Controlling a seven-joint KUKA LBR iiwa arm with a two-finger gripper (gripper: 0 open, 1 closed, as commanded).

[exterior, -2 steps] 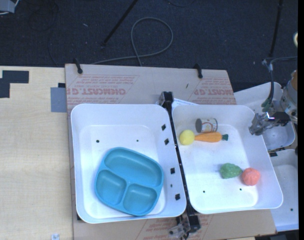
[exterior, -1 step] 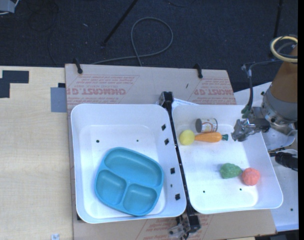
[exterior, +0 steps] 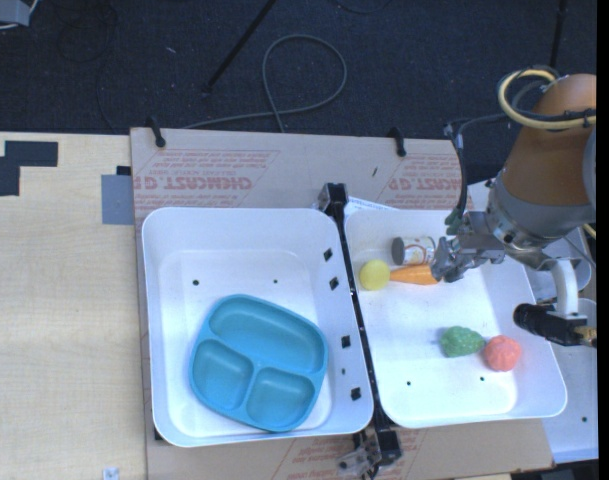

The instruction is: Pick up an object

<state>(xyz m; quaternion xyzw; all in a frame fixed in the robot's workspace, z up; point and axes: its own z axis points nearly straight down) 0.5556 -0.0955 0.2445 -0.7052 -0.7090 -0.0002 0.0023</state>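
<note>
Your likeliest target is the small orange carrot-shaped toy [exterior: 415, 276], lying flat in the right white bin [exterior: 544, 403] toward its back edge, left of centre. The two-finger gripper [exterior: 448, 264] sits right at the carrot's right end, touching or just above it; you can't tell from this angle whether it's clamped, slack, or gripping anything, so don't count it as a grasp.

A yellow ball [exterior: 374, 275] is touching or just beside the carrot's left end, close to the divider edge. A small grey cylinder piece with a thin wire loop [exterior: 404, 247] sits just behind the carrot, near the back wall. A green lumpy toy [exterior: 461, 342] and a pink-red round toy [exterior: 502, 353] lie near each other toward the bin's front right, well apart from the gripper.

The left white bin [exterior: 169, 268] carries a blue plastic compartment plate [exterior: 257, 362] at its front.

Risks as I judge them:
- The gripper is at the carrot's tip, not its middle, so a close there could pinch the taper and squirt it out.
- A push leftward would shove the carrot into the ball and roll it.
- The wire loop behind could snag a finger on the lift.
- An off-centre hold would let the carrot pivot and drop.
</note>
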